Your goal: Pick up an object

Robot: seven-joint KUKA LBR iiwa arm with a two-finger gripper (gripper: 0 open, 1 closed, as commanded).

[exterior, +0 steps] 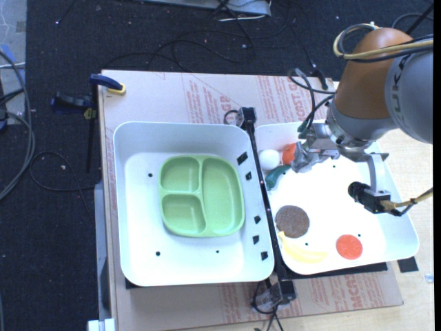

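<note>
Right bin (386,205): arm bent over, gripper (303,158) seemingly low.

- Landmark: divider (258,185) btwn the two bins.
- Left of it: green tray (202,195) takes mid-floor; bare white strip all round it.
- Just right, far end: white ball (269,158), orange bit (289,153), teal piece (275,176) bunched, arm (372,88) overhead.
- Right, near end: brown disc (293,220), banana (302,252), red disc (349,247).
- Mid floor beyond the brown disc: open.

Two white bins (131,185) — one green tray (202,196).
</note>
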